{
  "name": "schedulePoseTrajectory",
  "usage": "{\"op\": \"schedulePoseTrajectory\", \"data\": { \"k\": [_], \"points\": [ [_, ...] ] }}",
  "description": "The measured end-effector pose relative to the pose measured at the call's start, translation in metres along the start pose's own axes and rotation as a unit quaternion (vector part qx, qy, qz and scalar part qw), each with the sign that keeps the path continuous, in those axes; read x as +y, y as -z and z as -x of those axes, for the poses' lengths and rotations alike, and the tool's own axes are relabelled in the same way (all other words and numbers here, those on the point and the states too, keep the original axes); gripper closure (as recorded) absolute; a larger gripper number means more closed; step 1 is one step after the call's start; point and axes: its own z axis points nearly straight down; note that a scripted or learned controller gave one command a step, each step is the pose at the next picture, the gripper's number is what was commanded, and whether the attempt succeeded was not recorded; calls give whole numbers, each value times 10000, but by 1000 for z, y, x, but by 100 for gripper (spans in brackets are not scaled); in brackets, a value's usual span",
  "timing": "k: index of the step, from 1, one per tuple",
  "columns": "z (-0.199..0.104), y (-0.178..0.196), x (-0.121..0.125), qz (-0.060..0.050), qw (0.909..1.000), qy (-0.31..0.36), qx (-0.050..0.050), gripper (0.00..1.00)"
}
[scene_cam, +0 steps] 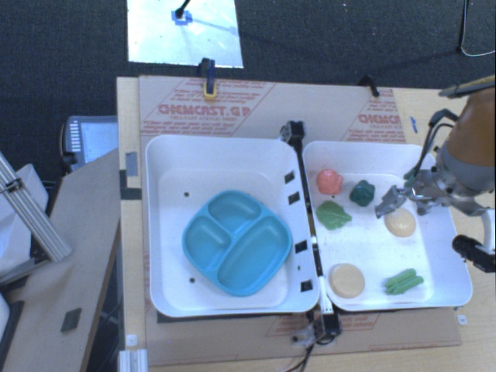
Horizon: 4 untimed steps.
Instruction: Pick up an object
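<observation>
Nearest, at lower right, green beans (404, 281) and a tan disc (346, 280) lie in the right bin (449, 299). Mid-frame, the claw (397, 201) hangs just above a cream oval (401, 223); its spread I cannot tell. Farther up, the bench (256, 103) board reads "CHEMCAST GP".

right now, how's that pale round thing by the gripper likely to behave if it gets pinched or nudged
The pale round piece looks smooth and domed, so it may slip from the gripper. It seems like small toy food, probably light and stiff. Lying flat in the right bin, it should slide rather than roll.
</observation>
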Motion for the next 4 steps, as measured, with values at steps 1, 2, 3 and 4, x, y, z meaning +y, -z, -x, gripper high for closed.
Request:
{"op": "schedulePoseTrajectory", "data": {
  "k": [1, 2, 3, 4],
  "points": [
    [0, 7, 3, 70, 10000, 16, -13, 0],
    [-2, -54, 9, 56, 10000, 7, -10, 0],
    [-2, -101, 11, 78, 10000, 6, -17, 0],
    [-2, -91, 11, 78, 10000, 8, -17, 100]
  ]
}}
